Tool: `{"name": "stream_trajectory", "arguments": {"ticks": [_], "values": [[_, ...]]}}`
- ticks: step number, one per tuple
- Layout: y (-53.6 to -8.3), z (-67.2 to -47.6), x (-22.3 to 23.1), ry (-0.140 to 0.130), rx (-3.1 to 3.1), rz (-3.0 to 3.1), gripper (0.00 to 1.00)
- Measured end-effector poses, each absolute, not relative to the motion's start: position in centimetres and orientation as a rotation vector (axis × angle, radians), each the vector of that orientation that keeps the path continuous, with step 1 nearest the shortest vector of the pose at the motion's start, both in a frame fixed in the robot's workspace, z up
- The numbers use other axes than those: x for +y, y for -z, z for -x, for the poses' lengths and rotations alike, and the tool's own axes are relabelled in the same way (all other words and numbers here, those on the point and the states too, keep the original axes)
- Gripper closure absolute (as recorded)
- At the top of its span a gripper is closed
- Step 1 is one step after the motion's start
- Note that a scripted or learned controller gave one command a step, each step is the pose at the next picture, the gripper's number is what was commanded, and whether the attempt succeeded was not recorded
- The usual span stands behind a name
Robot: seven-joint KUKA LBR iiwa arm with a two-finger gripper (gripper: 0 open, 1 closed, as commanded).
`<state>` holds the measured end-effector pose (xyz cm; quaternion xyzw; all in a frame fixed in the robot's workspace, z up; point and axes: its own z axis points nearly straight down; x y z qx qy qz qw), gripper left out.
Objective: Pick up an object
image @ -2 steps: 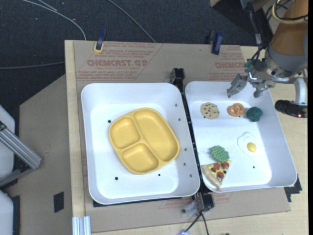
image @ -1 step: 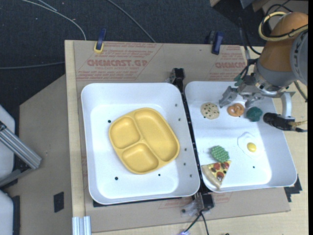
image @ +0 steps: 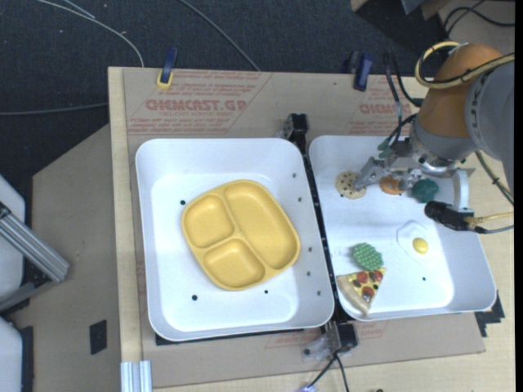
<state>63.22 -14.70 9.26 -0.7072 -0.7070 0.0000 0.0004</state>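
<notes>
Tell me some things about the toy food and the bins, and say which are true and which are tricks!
1. The yellow divided plate sits in the left bin. True.
2. The pizza slice lies on the yellow plate. False: it lies in the right bin, near its front edge.
3. The fried egg is in the right bin. True.
4. The cookie is in the left bin. False: it is in the right bin.
5. The plate has three sections. True.

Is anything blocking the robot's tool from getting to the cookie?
Nothing visible blocks it. The tool hangs right beside the cookie in the right bin, with bare bin floor between them. The fried egg, broccoli and pizza slice lie nearer the front.
</notes>
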Motion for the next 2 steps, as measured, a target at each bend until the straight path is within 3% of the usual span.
{"name": "stream_trajectory", "arguments": {"ticks": [1, 2], "values": [[-10.8, -63.5, -14.8, 0.007, -2.228, 2.227, 1.00], [-17.2, -63.6, -14.9, 0.006, -2.227, 2.226, 1.00]]}}
